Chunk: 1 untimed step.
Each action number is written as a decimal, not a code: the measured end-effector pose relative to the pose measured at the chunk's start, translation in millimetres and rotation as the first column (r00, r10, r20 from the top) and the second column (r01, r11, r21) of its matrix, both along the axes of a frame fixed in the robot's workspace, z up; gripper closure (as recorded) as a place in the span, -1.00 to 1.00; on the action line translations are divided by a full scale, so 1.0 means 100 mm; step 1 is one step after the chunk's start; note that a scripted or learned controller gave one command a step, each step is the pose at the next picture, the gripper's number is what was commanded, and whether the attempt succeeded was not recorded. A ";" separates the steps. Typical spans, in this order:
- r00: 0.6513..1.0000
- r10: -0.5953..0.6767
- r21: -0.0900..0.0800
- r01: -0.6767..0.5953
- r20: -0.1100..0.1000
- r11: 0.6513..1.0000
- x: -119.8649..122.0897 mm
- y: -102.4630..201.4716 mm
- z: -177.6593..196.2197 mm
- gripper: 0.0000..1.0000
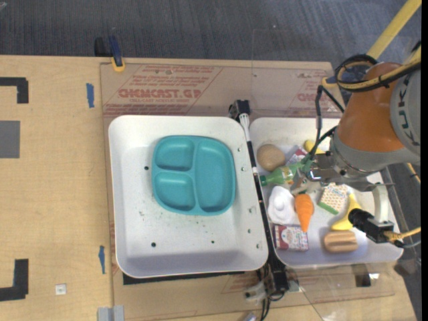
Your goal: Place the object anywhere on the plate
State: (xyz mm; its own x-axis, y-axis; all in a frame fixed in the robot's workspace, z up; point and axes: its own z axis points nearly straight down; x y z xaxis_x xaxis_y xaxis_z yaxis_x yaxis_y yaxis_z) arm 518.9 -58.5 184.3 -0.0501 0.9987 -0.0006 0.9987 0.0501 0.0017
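Toy food [304,209] crowding right bin [394,249] (plate [194,174] apart)

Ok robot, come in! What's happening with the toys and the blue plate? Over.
Gripper low over the right bin, among the toy food. Carrot beside it, nothing seen held. Teal plate in the left bin, bare.

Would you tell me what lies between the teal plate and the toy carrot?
In the camera view, the bins' adjoining walls and a white bottle separate the teal plate from the carrot.
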 end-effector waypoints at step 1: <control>0.996 0.092 0.006 -0.092 -0.008 0.996 -0.24 0.82 0.00 1.00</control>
